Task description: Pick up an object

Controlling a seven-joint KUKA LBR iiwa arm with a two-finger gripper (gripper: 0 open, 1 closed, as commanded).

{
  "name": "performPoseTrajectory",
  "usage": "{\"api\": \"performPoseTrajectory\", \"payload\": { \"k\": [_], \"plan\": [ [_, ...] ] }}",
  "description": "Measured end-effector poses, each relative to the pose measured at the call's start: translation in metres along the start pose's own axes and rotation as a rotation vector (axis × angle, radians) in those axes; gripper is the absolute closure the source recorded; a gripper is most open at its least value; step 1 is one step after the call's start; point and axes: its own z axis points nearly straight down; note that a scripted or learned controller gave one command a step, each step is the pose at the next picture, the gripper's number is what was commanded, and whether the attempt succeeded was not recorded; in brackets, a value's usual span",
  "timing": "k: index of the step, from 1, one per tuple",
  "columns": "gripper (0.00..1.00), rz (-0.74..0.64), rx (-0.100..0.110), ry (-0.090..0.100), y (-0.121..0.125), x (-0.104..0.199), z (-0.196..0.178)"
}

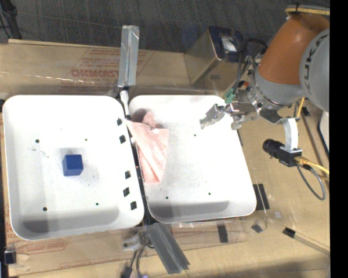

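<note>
Desk [58, 62]: brown cardboard-covered top, printed red lettering at far left, carrying two shallow white bins side by side.

Left bin [23, 213]: white, rounded corners, a few dark specks on its floor. A blue cube [73, 164] sits slightly left of its centre, well apart from every wall.

Right bin [220, 178]: white, same shape. A pink cloth [151, 149] lies crumpled along its left wall, running from the far-left corner toward the middle, one edge touching the divider between the bins.

Arm [290, 45]: grey with an orange band, enters from the right at the far side, wrist angled down and to the left over the far-right corner of the right bin. Cables trail off to the right of it.

Jaws [211, 116]: a pale metallic tip pointing left, hanging over the far-right part of the right bin floor. Nothing is seen between them; cannot tell whether they stand apart or together at this angle. They are well apart from the pink cloth and far from the blue cube.

A grey metal bar [128, 57] stands at the far end of the divider between the bins.
</note>
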Motion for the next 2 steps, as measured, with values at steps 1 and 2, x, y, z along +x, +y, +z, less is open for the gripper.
{"api": "performPoseTrajectory", "payload": {
  "k": [1, 2],
  "plan": [
    [0.00, 0.048, 0.001, 0.000, -0.038, 0.034, 0.083],
    [0.00, -0.087, -0.001, 0.000, 0.024, 0.057, 0.148]
  ]
}}
